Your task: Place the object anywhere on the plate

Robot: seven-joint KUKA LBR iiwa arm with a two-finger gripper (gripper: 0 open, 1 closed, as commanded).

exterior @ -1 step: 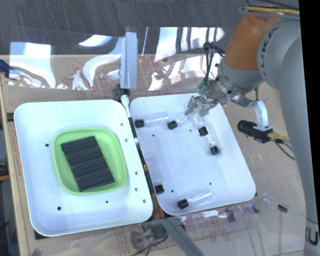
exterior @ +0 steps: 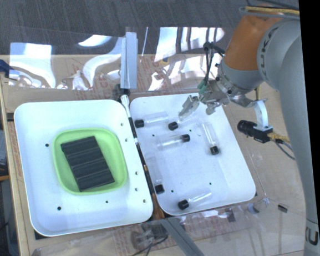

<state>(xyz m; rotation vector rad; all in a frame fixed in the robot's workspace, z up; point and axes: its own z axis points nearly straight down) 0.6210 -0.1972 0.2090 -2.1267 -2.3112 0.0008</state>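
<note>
**Visitor:** Where is your tool right now?

**Me:** My tool (exterior: 198, 105) hangs over the far edge of the right-hand shallow white bin (exterior: 238, 168), up near the back rim. Its two fingers are spread apart, and I see nothing between them.

**Visitor:** And what are you meant to move?

**Me:** One of the small clear plastic vials with black caps scattered in that bin. The nearest, I think, is the vial (exterior: 177, 121) just below and a little left of my tool, though it shows partly blurred. Another clear black-capped vial (exterior: 174, 142) lies further toward the near side, long axis running roughly left to right, cap at its right end. A third one (exterior: 210, 137) lies almost straight toward the camera, cap at the near end.

**Visitor:** Where does it go?

**Me:** On the lime-green square plate (exterior: 113, 146) in the left-hand white bin (exterior: 39, 207). A dark ribbed block (exterior: 86, 163) already takes up most of the plate's middle.

**Visitor:** So what matters for the next move?

**Me:** Direction. The vials lie below and slightly left of my tool, so I judge I must drop down and close across a vial's narrow width. After that the plate lies well apart to the left, over the rims where the two bins meet.
</note>
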